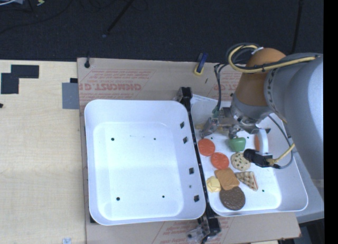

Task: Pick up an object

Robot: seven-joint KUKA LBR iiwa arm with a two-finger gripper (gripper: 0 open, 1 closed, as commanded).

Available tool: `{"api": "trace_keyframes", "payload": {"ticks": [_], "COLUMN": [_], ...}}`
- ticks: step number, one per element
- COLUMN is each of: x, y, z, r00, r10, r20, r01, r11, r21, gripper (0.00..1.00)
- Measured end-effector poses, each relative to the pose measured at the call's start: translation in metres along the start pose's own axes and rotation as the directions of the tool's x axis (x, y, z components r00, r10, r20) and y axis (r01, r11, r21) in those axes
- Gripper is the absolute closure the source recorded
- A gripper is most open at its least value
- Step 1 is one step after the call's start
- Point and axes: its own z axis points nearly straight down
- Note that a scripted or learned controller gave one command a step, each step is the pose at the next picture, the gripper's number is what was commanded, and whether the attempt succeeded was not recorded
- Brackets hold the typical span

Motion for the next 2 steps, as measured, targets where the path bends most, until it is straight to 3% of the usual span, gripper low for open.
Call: {"api": "trace_keyframes", "payload": {"ticks": [1,2], "x": [-0.001,-0.061], "y": [0.000,-0.040], "z": [-0.010,0.000], "r00": [1.000,1.000], "r10": [0.002,0.006], "r20": [0.000,0.001], "r01": [-0.002,-0.006], "r11": [1.000,1.000], "r21": [0.001,0.001], "gripper": [1.00,1.00]}}
